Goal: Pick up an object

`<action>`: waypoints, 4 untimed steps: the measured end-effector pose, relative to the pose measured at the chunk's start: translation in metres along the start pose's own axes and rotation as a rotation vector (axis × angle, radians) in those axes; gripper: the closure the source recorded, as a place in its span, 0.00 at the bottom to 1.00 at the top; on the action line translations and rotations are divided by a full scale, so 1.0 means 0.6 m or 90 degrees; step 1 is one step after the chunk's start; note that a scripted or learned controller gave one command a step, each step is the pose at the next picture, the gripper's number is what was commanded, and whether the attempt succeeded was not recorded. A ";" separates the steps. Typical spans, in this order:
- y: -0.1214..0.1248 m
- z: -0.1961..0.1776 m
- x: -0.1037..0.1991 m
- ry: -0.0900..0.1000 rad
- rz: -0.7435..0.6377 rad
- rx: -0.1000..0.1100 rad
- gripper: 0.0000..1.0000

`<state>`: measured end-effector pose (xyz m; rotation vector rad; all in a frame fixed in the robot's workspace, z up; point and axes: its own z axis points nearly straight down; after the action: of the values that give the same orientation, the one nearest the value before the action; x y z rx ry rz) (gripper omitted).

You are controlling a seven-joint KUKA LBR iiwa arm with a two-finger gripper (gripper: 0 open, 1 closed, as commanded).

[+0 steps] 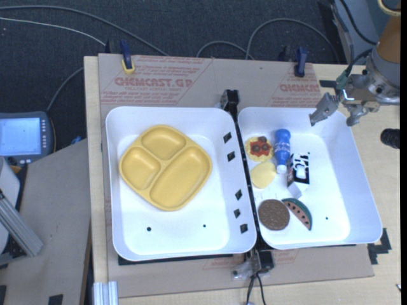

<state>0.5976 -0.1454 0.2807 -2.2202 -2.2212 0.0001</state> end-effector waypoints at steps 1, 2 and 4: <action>0.011 0.074 -0.002 0.000 0.000 0.003 0.00; 0.003 0.178 0.005 0.001 0.001 0.005 0.00; -0.006 0.249 0.017 0.000 0.000 -0.001 1.00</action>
<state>0.5937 -0.1352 0.1310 -2.2212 -2.2208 -0.0021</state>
